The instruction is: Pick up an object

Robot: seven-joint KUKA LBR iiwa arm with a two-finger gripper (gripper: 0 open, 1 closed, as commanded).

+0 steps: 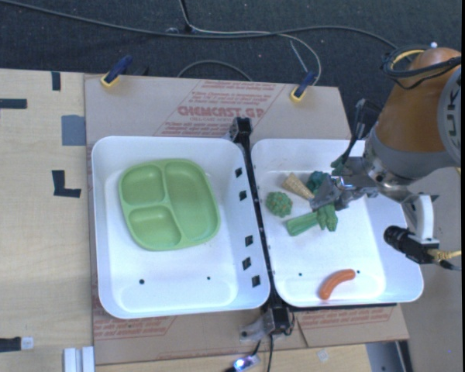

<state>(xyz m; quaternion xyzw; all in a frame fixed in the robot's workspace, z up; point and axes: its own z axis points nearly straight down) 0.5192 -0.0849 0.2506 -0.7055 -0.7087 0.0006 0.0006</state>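
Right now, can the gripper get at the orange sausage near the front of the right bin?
Probably yes. The orange sausage lies alone on bare floor of the right bin, apart from the green toys where the gripper is. Nothing stands between them; the near bin wall is close, though.

End effector [330,198] low among green toys [314,220] in right bin [391,285]

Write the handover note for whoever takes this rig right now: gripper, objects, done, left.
Gripper: down in the right bin, among the green toy pieces; finger state cannot be judged.
Objects in the right bin: green broccoli-like piece, tan cone, orange sausage near the front edge.
Left bin: green divided plate.
Done: arm is at the cluster.
Left: nothing is visibly lifted; a pick is not yet confirmed.
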